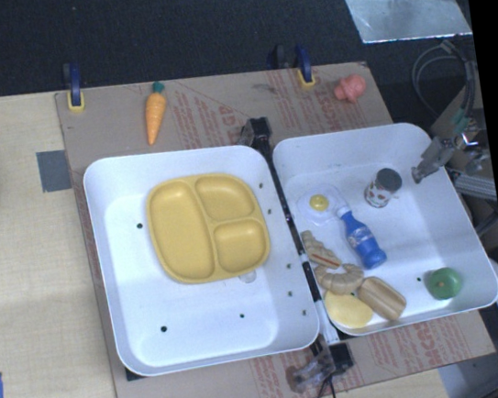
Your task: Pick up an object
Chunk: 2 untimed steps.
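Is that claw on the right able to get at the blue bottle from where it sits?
Probably yes. The claw sits at the right bin's right rim, and the blue bottle lies in that bin's middle with bare floor on its right side. Only a small can stands nearby.

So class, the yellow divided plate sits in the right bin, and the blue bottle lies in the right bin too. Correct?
Not quite. The camera view shows the yellow divided plate in the left bin, not the right. The blue bottle does lie in the right bin.

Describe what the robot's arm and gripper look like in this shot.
Little of it is in frame: at the right edge, the gripper appears as a grey metal piece tapering to a thin dark tip. Behind it are pale grey parts and looping dark cables. No markings are legible.
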{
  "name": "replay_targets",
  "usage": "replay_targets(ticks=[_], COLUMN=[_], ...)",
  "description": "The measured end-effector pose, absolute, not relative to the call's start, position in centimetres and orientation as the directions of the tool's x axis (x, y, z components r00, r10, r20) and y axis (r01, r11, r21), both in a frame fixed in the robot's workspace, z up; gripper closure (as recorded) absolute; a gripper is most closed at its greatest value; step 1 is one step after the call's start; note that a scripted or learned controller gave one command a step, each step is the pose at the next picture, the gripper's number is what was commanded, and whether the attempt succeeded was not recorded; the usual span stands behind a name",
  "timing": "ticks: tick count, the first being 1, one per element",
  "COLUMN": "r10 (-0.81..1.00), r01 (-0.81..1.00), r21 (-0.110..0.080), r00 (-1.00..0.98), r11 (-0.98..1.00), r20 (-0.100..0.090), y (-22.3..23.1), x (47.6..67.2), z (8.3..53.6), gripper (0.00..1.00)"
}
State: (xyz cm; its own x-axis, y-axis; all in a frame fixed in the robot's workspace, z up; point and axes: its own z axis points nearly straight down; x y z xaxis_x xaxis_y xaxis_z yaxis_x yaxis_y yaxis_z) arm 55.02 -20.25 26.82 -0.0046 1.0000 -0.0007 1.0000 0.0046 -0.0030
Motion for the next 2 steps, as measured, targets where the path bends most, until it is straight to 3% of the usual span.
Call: replay_targets(ticks=[1, 2], r10=[1.0, 1.0], r01=[1.0, 1.0], r21=[-0.014, -0.011], r00=[-0.011, -0.009], r11=[0.011, 0.009], r20=[0.005, 0.003], y=[-14.4, -11.1], x=[55.8, 55.2], z=[16.1, 8.7], gripper=[0.0, 0.0])
